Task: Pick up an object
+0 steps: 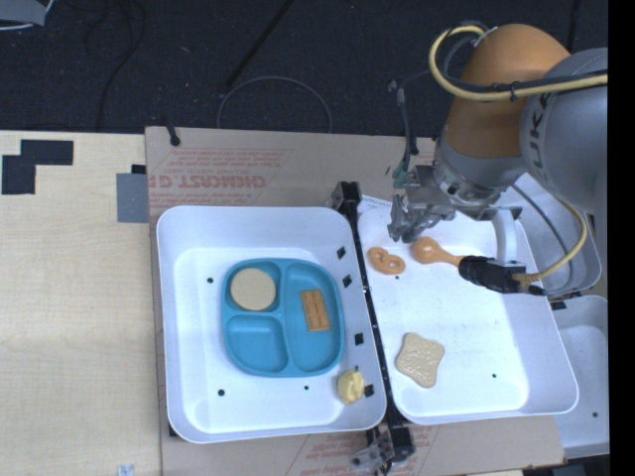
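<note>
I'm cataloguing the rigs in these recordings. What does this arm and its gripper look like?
A grey metal arm with a rounded orange band above the wrist. A yellow cable loops around that band. Below hangs a small dark-grey metal two-finger gripper.

A pale wooden bench top (69, 296) fills the left side, marked with black tape patches (35, 162) and a grey square (130, 196). A brown cardboard sheet (258, 167) with reversed red lettering lies on it. Beyond is dark carpet (198, 48) crossed by thin black cables (268, 97).
</note>
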You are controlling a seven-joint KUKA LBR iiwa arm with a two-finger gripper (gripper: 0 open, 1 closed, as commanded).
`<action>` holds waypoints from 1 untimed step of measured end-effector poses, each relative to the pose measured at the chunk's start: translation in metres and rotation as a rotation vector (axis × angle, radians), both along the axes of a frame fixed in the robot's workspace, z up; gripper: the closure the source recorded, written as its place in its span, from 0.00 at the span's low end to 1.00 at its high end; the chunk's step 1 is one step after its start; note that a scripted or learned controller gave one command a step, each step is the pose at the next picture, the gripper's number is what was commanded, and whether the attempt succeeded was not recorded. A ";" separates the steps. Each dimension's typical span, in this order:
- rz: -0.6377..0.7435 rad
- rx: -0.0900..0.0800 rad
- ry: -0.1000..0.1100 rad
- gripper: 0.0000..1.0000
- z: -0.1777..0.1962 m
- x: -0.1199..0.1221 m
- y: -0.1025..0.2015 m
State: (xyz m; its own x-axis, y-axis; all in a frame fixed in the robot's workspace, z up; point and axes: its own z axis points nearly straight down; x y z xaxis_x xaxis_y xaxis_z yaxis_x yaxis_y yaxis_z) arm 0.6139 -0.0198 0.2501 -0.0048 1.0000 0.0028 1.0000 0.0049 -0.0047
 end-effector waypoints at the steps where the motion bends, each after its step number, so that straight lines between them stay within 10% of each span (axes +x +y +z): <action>1: -0.001 -0.001 0.000 1.00 -0.009 -0.010 0.048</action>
State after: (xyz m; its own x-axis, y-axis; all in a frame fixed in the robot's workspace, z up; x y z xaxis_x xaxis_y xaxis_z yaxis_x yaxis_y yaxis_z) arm 0.6035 0.0283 0.2408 -0.0040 1.0000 0.0015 1.0000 0.0040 -0.0050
